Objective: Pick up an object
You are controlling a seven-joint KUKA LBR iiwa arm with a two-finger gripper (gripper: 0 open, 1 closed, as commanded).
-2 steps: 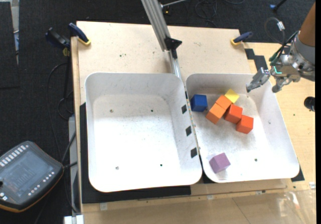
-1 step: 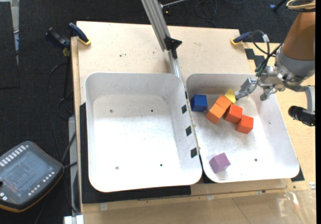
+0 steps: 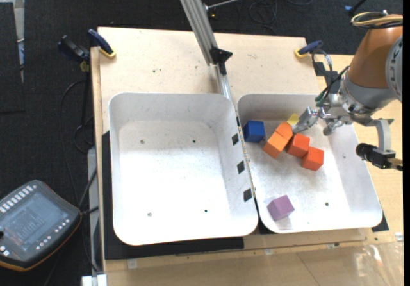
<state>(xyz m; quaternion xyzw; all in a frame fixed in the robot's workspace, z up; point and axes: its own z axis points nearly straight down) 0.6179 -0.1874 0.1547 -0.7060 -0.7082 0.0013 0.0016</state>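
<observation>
The claw [image 3: 314,118], its grip impossible to tell, hovers just above the orange blocks [image 3: 293,143]; next it must descend onto one.

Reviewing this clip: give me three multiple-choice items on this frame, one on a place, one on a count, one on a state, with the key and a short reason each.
1. Which bin holds the blocks?
A. left bin
B. right bin
C. both bins

2. How many orange blocks are there?
A. one
B. three
C. five

3. How does the purple block lie?
A. apart from the others, near the front rim
B. stacked on the blue block
C. outside the bins

Key: 1 B, all the blocks lie in the right bin. 2 B, three orange blocks cluster under the gripper. 3 A, the purple block sits alone, away from the blue block.
</observation>
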